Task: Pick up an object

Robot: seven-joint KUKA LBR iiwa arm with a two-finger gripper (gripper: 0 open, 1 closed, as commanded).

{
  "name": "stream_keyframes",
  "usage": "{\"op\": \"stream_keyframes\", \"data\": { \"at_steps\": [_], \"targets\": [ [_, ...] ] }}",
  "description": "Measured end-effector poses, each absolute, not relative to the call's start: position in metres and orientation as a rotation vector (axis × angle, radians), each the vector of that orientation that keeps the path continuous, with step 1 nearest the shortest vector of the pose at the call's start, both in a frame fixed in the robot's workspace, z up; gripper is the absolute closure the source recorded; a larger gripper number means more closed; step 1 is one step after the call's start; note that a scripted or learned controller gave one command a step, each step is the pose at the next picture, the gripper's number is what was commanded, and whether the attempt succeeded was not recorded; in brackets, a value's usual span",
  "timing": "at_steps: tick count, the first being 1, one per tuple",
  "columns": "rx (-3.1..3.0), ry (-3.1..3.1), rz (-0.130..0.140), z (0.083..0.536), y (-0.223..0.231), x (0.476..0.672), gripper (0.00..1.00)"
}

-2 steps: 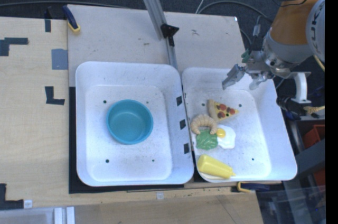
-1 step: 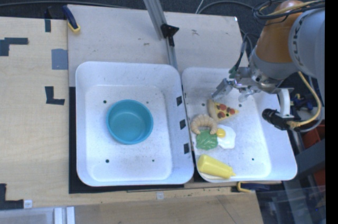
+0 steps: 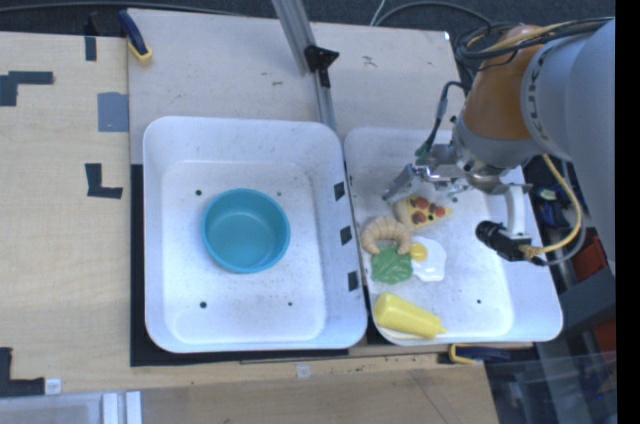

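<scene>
Reaching in from the right, the grey arm with its orange band hangs over the right bin, its gripper low above that bin's middle. Whether it has hold of anything I cannot tell; the wrist hides that part.

Just under and touching the gripper's lower side sits a small pizza-slice toy, tan with red spots, its long axis running roughly left to right, slightly tilted. Beside it, toward the bin's left wall, a croissant curves like an arch. Below that lies a green leafy piece, touching a fried egg on its right. Near the bin's front left corner a yellow corn-like piece lies with its long axis left to right, the narrower end pointing right.

A blue bowl stands upright in the left bin, near its middle, well apart from the gripper.
</scene>
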State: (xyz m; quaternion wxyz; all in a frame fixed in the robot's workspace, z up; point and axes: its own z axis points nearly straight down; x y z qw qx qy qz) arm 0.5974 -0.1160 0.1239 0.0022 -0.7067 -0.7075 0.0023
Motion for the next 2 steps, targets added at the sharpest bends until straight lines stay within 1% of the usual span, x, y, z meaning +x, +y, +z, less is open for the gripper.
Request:
{"op": "stream_keyframes", "data": {
  "at_steps": [1, 2],
  "targets": [
    [-2.216, -2.223, 0.003, 0.137, -0.115, 0.598, 1.00],
    [-2.221, -2.226, -0.004, 0.191, -0.108, 0.607, 1.00]
  ]
}}
